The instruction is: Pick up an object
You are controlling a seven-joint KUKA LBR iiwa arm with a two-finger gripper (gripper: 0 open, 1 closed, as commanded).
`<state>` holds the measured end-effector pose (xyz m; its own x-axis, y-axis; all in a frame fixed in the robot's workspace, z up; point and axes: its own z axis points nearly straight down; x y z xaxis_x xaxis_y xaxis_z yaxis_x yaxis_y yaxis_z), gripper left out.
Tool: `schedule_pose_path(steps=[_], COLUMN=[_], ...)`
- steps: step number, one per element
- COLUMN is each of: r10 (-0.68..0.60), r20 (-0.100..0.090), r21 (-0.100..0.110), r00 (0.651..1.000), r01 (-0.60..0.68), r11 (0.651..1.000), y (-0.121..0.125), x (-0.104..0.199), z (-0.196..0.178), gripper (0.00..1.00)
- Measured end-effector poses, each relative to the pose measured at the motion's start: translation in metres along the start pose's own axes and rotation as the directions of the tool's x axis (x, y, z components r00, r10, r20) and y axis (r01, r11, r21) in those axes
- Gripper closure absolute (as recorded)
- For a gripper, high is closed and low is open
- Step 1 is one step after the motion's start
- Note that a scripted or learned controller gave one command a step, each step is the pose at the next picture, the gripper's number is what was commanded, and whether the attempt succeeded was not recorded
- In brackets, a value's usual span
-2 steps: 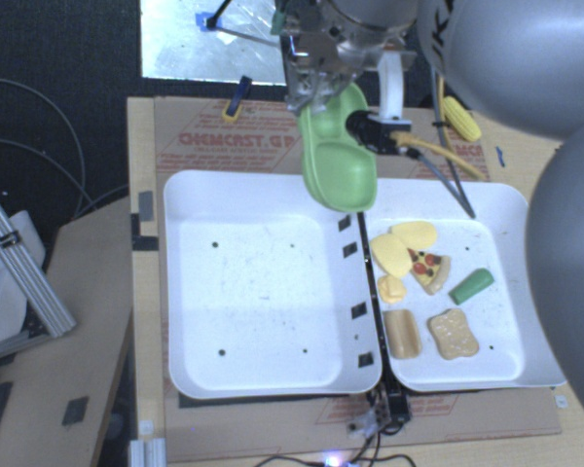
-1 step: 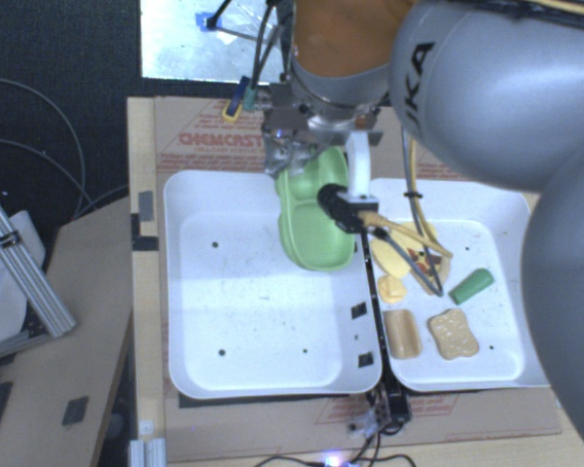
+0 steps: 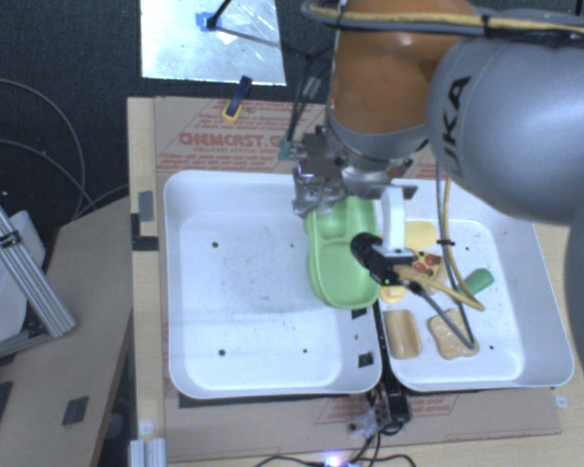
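My gripper [image 3: 318, 200] hangs below the orange wrist band, over the right side of the left bin [image 3: 190, 261]. Directly under it is a light green, rounded plastic object [image 3: 336, 261]. The top end of this object meets the gripper's underside, and its body lies across the wall between the two bins. The wrist hides the place where gripper and green object meet, so a hold on it cannot be confirmed.
The right bin [image 3: 535, 348] holds a yellow piece [image 3: 423, 233], a small red and yellow item [image 3: 426, 262], a green cylinder [image 3: 479, 281] and two tan bread-like pieces [image 3: 402, 331] [image 3: 450, 339]. The arm covers the right bin's far side.
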<state>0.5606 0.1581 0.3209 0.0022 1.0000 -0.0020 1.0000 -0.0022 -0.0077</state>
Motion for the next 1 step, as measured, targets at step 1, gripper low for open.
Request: schedule_pose_path(steps=[1], r10=[-0.006], r20=[-0.001], r21=[0.0], r00=[1.0], r01=[0.006], r11=[1.0], y=[-0.0582], x=[0.0045], z=[0.0202], gripper=[1.0])
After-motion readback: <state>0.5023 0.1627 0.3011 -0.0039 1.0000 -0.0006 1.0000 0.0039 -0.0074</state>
